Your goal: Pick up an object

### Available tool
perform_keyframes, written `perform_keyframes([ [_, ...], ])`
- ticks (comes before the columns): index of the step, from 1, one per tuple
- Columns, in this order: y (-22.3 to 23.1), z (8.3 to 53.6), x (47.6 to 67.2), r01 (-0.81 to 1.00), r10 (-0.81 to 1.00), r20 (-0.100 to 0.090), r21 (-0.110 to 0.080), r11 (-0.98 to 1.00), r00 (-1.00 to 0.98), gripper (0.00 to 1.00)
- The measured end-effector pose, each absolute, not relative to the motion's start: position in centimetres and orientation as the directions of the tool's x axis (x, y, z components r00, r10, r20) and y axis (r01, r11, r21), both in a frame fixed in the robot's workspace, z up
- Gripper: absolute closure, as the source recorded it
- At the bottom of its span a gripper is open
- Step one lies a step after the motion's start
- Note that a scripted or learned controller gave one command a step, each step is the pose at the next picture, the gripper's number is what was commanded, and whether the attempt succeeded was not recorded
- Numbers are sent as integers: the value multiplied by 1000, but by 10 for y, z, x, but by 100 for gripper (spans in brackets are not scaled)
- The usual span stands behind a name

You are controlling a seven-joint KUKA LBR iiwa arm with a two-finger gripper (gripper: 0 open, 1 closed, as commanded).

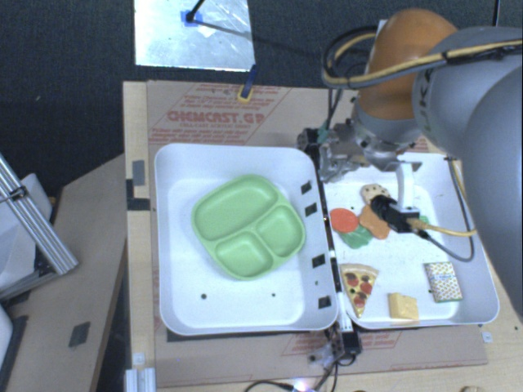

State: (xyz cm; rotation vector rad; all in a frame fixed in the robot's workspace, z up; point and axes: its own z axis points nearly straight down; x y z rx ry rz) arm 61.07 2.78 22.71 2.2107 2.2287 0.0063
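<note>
One pair of fingers (335,162) low at right bin (467,299) far-left corner, open or closed cannot tell

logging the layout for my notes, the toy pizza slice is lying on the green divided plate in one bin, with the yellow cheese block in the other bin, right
Not quite. The camera view shows the pizza slice is not on the green divided plate. It lies on the floor of the other bin, near the yellow cheese block.
</note>
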Motion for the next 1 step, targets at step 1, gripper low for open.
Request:
perform_keyframes([
  [1, 72, 228, 647, 1000, 1000, 2, 5, 9, -9, 100],
])
